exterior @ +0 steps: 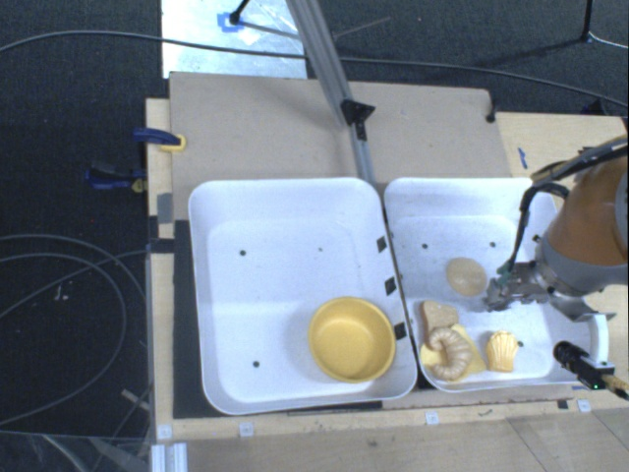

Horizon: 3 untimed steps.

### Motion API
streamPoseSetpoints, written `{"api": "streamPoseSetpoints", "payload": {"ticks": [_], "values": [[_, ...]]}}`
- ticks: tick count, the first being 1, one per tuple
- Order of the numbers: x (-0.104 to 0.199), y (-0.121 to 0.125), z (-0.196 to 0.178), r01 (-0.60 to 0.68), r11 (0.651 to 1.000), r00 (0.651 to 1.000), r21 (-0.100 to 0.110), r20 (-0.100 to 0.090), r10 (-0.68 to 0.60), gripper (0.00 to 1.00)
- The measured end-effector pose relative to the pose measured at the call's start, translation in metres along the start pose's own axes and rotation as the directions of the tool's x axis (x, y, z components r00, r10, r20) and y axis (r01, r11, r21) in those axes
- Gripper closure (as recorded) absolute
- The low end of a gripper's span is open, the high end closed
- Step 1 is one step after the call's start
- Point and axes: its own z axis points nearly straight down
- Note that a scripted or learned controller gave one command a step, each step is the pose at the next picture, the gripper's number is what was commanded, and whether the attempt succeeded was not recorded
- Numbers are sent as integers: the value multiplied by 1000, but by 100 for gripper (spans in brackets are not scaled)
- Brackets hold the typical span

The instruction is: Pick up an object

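Nearest you, croissant (449,351) and shell (501,351) lie untouched in the right bin (432,214) while your gripper (501,291), jaw state unclear, approaches the bun (466,275), needing descent.

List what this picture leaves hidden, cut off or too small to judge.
1. Gripper, camera view: too small and blurred to tell whether it grips anything; it sits beside the round pale object, contact unclear.
2. Arm: cut off by the view's right side.
3. Croissant-shaped piece: covers part of the flat yellow piece beneath it.
4. Right bin: its right wall is hidden behind the arm.
5. Yellow bowl: covers the left bin's floor beneath.
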Motion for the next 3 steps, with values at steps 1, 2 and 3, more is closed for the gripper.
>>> {"api": "streamPoseSetpoints", "payload": {"ticks": [1, 2, 3], "values": [[-4, -7, -58, 0, 1000, 1000, -2, 1, 0, 100], [-4, -5, -104, 4, 1000, 1000, -4, 1, -4, 100], [46, -1, -99, 9, 1000, 1000, 1, -3, -9, 100]]}}
